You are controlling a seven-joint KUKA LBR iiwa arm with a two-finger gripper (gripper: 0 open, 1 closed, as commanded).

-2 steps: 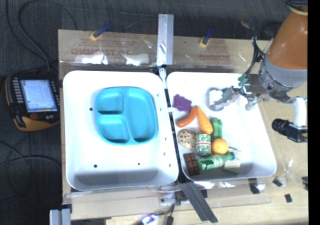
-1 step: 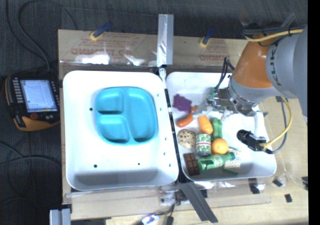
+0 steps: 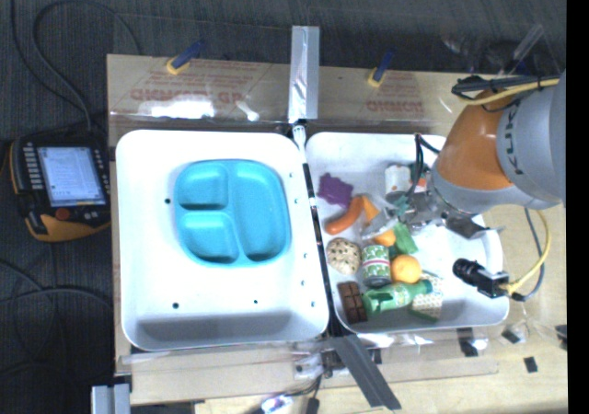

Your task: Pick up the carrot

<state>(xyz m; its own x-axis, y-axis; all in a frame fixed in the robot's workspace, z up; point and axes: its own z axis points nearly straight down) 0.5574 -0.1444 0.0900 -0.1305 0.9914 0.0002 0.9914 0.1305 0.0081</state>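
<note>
Dark grey carpet surrounds the bench, with black cables looping across the upper left of the frame. Wooden bench top (image 3: 230, 81) carries two shallow white bins side by side, a clear plastic sheet taped along its back edge with blue-and-yellow clamps.

Left bin (image 3: 147, 311): holds a blue divided tray (image 3: 232, 210), sitting a little above the bin's centre. Left of the bench, on the floor, a teach pendant (image 3: 60, 187) with lit screen and orange-yellow casing.

Right bin (image 3: 479, 306): crowded with toy food. Purple piece (image 3: 335, 189) at upper left. Carrot (image 3: 347, 216) lies just below and right of it, orange, tilted, narrow end toward the bin's left wall, touching an orange wedge-shaped piece on its right. Below the carrot, a speckled cookie (image 3: 343, 256). Right of the cookie, a green-and-white can (image 3: 375, 262); an orange fruit (image 3: 405, 269) just beside that. Along the bin's lower edge, a chocolate bar (image 3: 351, 302) and a green bottle (image 3: 391, 297) lying on its side.

Arm (image 3: 515, 155) enters from the right, orange band above the wrist over the bin's upper right. Gripper (image 3: 402, 207) sits low in the bin's middle, right of the carrot and apart from it, above the green can and the fruit. Cannot tell how far it is open; metal parts and clutter blur together there. Nothing visibly held.
</note>
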